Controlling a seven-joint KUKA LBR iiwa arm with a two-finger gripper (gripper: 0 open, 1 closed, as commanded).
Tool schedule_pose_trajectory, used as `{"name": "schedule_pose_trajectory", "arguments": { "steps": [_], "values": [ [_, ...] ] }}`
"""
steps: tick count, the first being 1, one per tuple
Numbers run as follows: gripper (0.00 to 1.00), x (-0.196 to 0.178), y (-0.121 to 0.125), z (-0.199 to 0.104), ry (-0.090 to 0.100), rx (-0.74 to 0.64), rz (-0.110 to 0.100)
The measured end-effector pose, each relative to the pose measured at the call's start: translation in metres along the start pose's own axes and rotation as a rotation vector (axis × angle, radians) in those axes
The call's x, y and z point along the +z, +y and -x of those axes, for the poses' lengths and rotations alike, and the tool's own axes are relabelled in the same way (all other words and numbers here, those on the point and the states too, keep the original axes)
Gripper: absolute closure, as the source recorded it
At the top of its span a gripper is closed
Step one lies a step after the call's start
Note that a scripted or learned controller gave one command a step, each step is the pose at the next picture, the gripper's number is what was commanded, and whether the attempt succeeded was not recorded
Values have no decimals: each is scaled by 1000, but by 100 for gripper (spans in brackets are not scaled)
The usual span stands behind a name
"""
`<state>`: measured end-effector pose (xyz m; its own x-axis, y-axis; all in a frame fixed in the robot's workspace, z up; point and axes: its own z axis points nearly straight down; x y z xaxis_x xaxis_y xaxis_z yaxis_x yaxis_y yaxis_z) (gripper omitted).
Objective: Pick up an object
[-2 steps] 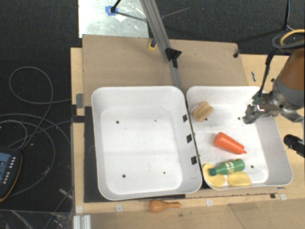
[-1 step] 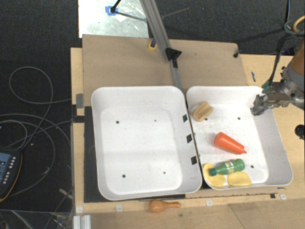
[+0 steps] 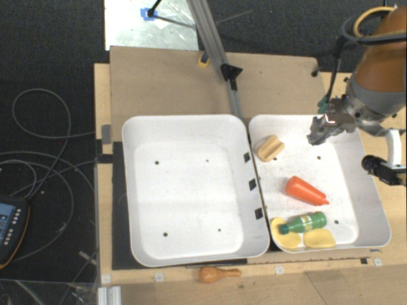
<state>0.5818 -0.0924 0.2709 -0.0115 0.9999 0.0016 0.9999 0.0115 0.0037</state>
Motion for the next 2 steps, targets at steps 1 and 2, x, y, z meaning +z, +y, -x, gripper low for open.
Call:
{"name": "schedule_pose_trajectory", "arguments": {
  "steps": [1, 2],
  "values": [
    [100, 4, 21, -57, 0, 0, -1],
    [100, 24, 48, -107, 0, 1, -2]
  ]
}}
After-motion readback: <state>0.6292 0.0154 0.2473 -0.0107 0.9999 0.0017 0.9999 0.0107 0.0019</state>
